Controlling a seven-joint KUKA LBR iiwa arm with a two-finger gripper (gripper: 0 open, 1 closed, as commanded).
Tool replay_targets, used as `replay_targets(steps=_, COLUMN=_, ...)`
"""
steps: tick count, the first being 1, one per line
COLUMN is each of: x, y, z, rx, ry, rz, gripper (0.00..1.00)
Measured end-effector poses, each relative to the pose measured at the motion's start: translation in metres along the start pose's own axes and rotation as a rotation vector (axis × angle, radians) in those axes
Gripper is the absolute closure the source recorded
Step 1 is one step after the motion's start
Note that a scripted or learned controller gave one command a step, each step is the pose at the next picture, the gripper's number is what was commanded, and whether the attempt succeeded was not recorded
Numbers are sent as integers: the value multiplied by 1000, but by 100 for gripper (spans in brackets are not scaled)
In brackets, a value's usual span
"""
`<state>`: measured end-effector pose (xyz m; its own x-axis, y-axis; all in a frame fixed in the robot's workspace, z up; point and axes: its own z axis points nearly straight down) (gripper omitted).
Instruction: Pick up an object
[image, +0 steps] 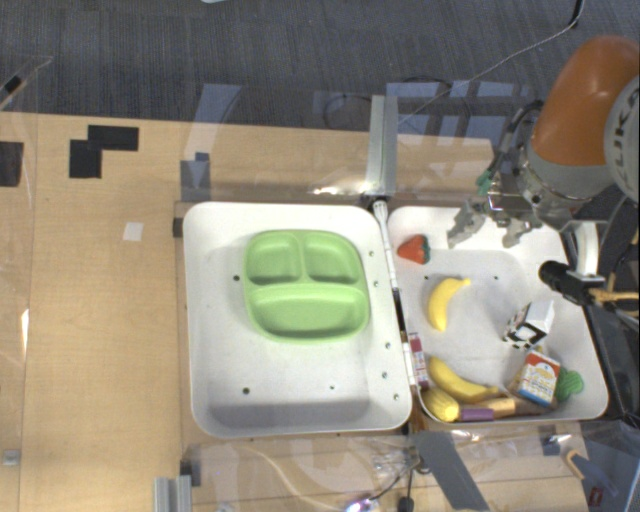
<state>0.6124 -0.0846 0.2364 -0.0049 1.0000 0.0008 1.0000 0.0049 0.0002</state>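
Observation:
My gripper (489, 230) hangs over the far part of the right bin (480, 305), its two fingers spread apart with nothing between them. A red strawberry (412, 249) lies to its left near the bin's far left corner. A small yellow banana (444, 301) rests below the gripper in the bin's middle. A larger banana (458, 380) lies along the near edge, next to a yellow lemon-like piece (441, 405). A small carton (537, 381), a green item (570, 382) and a black-and-white piece (527, 326) sit at the right.
The left bin (220, 300) holds a green divided plate (304, 282). A purple-tipped marker (488, 409) lies at the right bin's near edge. A metal post (381, 140) stands between the bins at the back. The arm's orange band (585, 95) is at upper right.

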Motion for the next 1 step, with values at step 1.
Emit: replay_targets(steps=1, x=1, y=-7, z=140, rx=-1, ry=0, rz=31, gripper=0)
